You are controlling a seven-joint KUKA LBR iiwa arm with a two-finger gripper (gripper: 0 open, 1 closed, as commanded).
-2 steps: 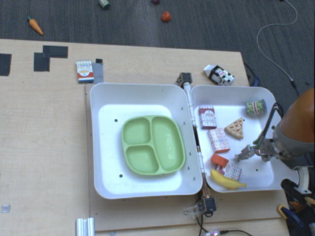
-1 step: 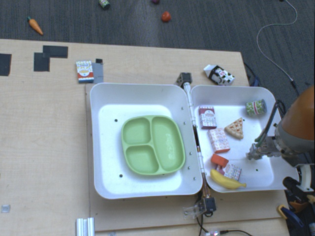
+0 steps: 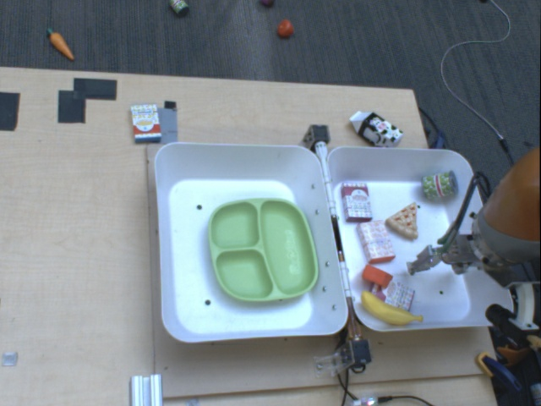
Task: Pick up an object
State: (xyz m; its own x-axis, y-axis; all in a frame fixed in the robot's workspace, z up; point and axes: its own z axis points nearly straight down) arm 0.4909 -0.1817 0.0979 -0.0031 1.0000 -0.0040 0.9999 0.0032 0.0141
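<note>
Right now the claw (image 3: 425,260) hangs over the right bin (image 3: 456,311), lower right of frame; can't tell how far open, nothing visibly held. Nearest it: banana (image 3: 390,309), red block (image 3: 377,275), pizza slice (image 3: 404,221), red carton (image 3: 356,201), green can (image 3: 439,185). Labels too small to read. Left bin (image 3: 182,227) holds a green divided plate (image 3: 263,249).

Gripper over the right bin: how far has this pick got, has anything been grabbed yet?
Nothing looks picked yet. The gripper hangs over the right bin with nothing visibly between its fingers. The banana, pizza slice and green can all lie in that bin. Left to do: descend, close on one item and lift it.
</note>
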